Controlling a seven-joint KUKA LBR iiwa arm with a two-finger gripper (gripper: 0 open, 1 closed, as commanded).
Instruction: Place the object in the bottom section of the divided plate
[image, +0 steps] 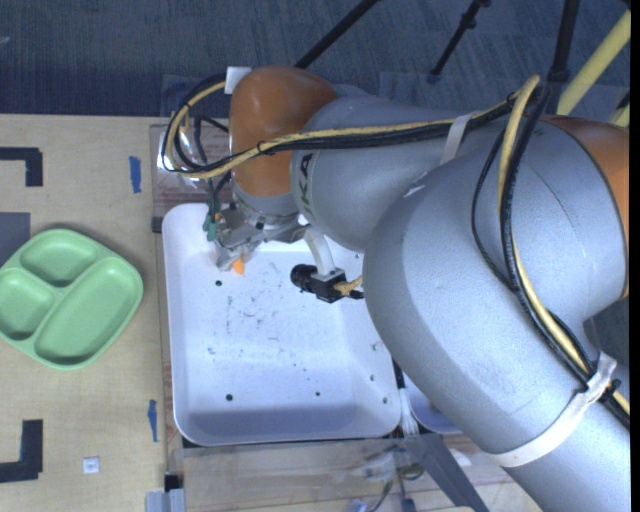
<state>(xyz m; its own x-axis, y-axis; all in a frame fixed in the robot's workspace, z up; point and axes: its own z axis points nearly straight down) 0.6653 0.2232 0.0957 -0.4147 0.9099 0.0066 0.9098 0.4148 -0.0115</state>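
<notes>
**One arm over one bin, one green plate off to the side**

A single grey arm with an orange band reaches in from the right, its gripper (232, 250) low over the far left corner of one white bin (290, 420). A small orange object (238, 266) shows right at the fingertips, at the gripper's lower edge; whether it sits between the fingers or just lies on the bin floor beneath them cannot be told, and the width of the jaws cannot be read from this angle either. To the right of the jaws, a little nearer the camera, one black fitting (318, 283) with a yellowish tip hangs off the arm above the bin floor. The floor below the jaws carries scuffs and a few dark dots.

One green divided plate (68, 298) lies well apart from the jaws, to their left, on the wooden bench (90, 160) outside the bin. It has three sections: two small ones and one long one along its lower right side.
</notes>
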